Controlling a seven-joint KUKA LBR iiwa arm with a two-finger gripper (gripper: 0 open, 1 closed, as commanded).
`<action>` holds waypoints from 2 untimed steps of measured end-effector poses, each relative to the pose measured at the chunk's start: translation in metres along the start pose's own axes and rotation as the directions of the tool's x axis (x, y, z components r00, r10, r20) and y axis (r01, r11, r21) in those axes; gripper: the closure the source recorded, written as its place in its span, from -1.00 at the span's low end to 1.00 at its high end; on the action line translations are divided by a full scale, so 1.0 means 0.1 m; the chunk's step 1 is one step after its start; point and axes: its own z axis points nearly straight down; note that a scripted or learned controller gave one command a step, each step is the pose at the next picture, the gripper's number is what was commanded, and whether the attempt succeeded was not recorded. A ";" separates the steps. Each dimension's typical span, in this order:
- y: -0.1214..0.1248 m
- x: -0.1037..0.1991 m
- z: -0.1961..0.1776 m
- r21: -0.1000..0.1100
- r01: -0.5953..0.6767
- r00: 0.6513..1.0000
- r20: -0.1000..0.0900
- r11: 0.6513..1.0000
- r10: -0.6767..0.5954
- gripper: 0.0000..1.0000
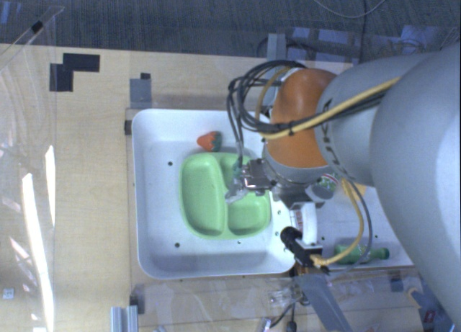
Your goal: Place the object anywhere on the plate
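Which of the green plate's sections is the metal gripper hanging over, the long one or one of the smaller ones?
A smaller one: the gripper hangs over the divided right side of the green plate, while the long left section lies uncovered.

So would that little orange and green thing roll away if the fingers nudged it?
Probably a bit. The small orange thing looks rounded, so a push might roll or skid it on the smooth white bin. It seems light for its size. It lies beside the green plate.

The gripper hangs over the green plate in the left bin; an orange object lies just beyond the plate's far edge.
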 end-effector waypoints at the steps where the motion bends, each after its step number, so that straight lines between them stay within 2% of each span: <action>1: 0.01 0.00 -0.09 0.000 0.001 1.000 -0.001 1.000 -0.001 1.00; 2: -0.16 0.64 -0.68 -0.005 0.232 0.973 0.000 0.973 -0.232 1.00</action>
